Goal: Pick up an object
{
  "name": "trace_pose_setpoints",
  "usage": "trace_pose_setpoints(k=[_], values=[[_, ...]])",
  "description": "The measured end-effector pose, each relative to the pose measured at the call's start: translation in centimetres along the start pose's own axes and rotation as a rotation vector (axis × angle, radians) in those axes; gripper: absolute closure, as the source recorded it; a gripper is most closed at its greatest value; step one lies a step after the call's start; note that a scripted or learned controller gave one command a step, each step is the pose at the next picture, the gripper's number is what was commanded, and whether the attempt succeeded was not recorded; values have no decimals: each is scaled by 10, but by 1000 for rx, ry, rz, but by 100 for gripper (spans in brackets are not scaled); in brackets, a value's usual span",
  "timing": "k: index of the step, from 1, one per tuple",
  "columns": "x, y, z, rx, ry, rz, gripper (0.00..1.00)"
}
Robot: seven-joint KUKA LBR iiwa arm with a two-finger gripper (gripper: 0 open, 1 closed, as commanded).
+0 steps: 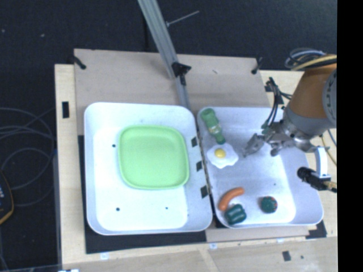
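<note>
camera view: the claw (262,142) hangs with fingers apart, gripping nothing, over the right bin (306,205) — the fried egg (222,156) lies just left of it. the egg is flat, so the fingers may skid over it.

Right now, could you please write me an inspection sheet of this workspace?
Surface: bench bearing left bin and right bin.
Job's things: in the right bin, green bottle, fried egg toy, orange sausage, green pepper, dark green round toy.
Clutter: green plate in the left bin.
Grippers: end effector above the right bin, holding nothing.
Cables: loops on the arm; thin wires on the floor at left.
Surroundings: grey pole, dark floor.
</note>
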State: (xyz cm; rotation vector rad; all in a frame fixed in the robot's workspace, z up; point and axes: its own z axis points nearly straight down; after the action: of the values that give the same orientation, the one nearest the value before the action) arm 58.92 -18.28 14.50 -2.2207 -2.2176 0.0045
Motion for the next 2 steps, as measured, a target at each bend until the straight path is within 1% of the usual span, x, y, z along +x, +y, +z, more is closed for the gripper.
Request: trace_pose_setpoints(k=[1, 2], values=[[-1, 0, 46, -3, -1, -1, 0], [-1, 1, 34, -6, 0, 0, 100]])
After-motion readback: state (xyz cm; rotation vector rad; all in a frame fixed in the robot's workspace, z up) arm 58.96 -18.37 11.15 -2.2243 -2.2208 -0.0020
